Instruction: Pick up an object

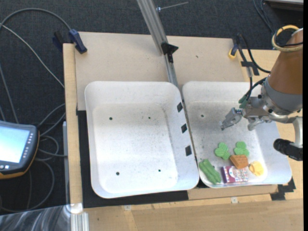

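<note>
Fingers (241, 121) spread apart, holding nothing — poised over bare floor of right bin (211, 100); toys (233, 162) crowded at 6 o'clock edge.

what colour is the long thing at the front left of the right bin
Green, seen in the camera view.

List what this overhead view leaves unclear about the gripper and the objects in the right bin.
- Gripper: small and at a slant, so the finger gap cannot be judged.
- Arm: cut off by the right edge.
- Pink packet: print too small to read.
- Orange block: crowded against the green pieces; touching or apart is unclear.
- Yellow piece: shape too blurred to identify.
</note>
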You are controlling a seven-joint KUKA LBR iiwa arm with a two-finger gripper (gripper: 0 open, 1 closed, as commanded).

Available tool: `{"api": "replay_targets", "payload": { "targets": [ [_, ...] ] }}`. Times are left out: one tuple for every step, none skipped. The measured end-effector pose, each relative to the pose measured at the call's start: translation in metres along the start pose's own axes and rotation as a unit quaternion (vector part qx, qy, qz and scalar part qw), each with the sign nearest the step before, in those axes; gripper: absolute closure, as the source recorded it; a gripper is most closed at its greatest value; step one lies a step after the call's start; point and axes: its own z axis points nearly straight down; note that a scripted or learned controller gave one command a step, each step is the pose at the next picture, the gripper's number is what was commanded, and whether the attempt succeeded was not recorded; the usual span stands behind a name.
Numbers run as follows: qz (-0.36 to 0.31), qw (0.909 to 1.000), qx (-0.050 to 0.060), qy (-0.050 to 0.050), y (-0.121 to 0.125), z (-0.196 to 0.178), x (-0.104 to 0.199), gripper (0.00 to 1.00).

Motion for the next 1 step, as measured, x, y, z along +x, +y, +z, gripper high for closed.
{"api": "replay_targets", "payload": {
  "targets": [
    [0.0,1.0,0.0,0.0,0.008,0.0486,0.0048,0.0]
  ]
}}
